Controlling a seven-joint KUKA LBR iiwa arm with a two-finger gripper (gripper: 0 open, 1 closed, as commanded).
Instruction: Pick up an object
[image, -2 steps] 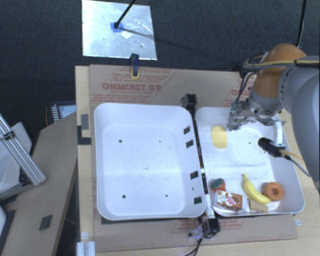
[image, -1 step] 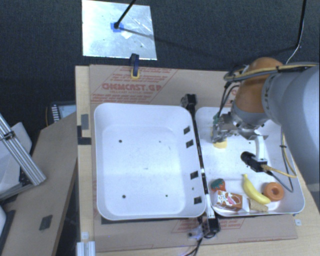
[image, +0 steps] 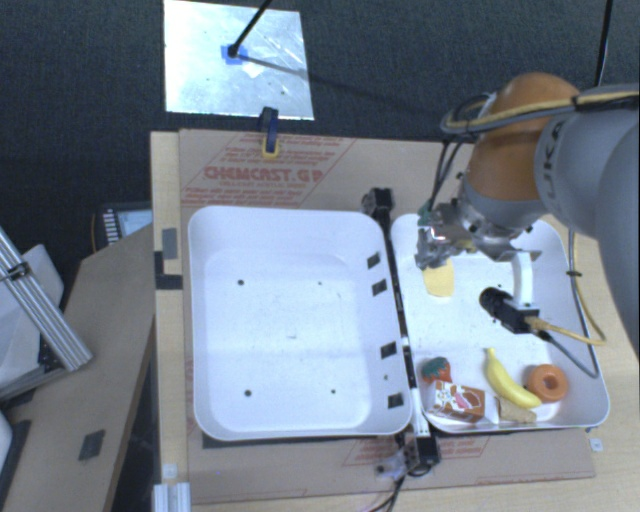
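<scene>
Right white bin (image: 455, 332), pale yellow rounded block (image: 439, 281) just beside end effector (image: 435, 249), open or closed unclear

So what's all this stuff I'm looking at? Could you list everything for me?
Left bin: one, white, on the bench.
Right bin: one, white, beside the left one.
Block: one, pale yellow, right bin, just under the gripper.
Banana: one, yellow, right bin, near end.
Ring: one, orange, right bin, beside the banana.
Packet: one, red and white, right bin, near left corner.
Small fruit-like thing: one, red and green, just behind the packet.
Cardboard sheet: one, brown with red print, under both bins.
Shiny square: one, silvery, beyond the bench.
Arm: one, grey with an orange band, from the right.
Gripper: one, over the right bin.
</scene>
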